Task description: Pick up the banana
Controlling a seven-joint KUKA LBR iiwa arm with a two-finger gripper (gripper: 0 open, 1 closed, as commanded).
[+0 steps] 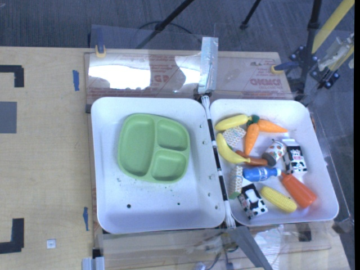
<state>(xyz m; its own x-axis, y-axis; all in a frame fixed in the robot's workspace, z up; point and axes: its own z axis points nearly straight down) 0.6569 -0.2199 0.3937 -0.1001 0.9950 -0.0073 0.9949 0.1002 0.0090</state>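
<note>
Banana was seen lying untouched just left of the carrot, so the approach was judged not yet begun, the gripper's state could not be told.

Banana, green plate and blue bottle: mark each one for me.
banana [226, 151]: camera view, middle of its curved yellow body, right bin.
green plate [135, 145]: camera view, floor of its large compartment, left bin.
blue bottle [257, 174]: camera view, middle of its blue body, right bin.
</note>
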